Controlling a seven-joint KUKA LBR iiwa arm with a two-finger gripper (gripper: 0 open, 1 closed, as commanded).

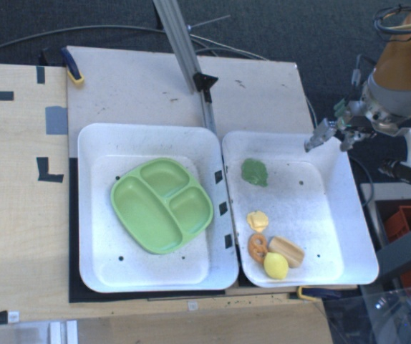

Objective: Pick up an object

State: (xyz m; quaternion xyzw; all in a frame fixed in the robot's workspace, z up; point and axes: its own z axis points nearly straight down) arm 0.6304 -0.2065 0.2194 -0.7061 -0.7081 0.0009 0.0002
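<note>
above the right bin's point(334, 192) far corner, the end effector point(329, 136) hangs spread, holding nothing.

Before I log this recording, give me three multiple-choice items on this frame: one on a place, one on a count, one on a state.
1. Where does the green divided plate lie?
A. in the left bin
B. in the right bin
C. on the bare bench

2. How many small items lie in the right bin?
A. two
B. five
C. eight

3. How does the hand stand to the items?
A. it grips the lemon
B. it presses on the plate
C. it is near the right bin's far right corner, apart from all items

Key: 1 A, the plate sits inside the left bin. 2 B, green piece, pale yellow piece, pretzel, tan block, lemon. 3 C, nothing is between its fingers.
</note>
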